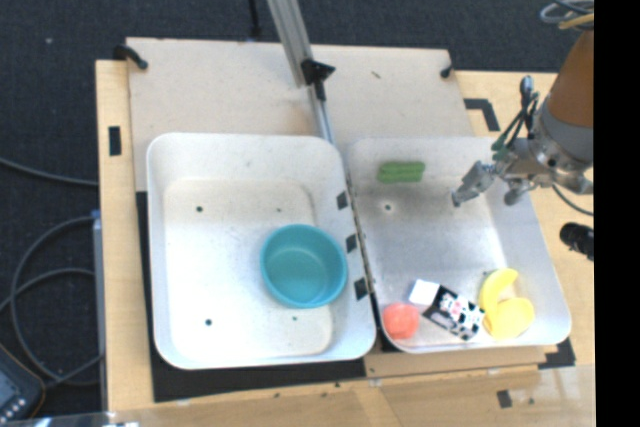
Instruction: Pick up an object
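Four items, right bin: gripper, open and empty, upper right; should descend squarely over green block.

Open floor in the middle of the right bin

The green block lies near its far wall; orange ball, patterned box and yellow cup crowd its near edge.

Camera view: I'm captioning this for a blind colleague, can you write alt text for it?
A gripper hangs open over the right bin, holding nothing. That bin holds a green block at its far end and an orange ball, a black-and-white box and a yellow cup along its near edge. The left bin holds a blue bowl.
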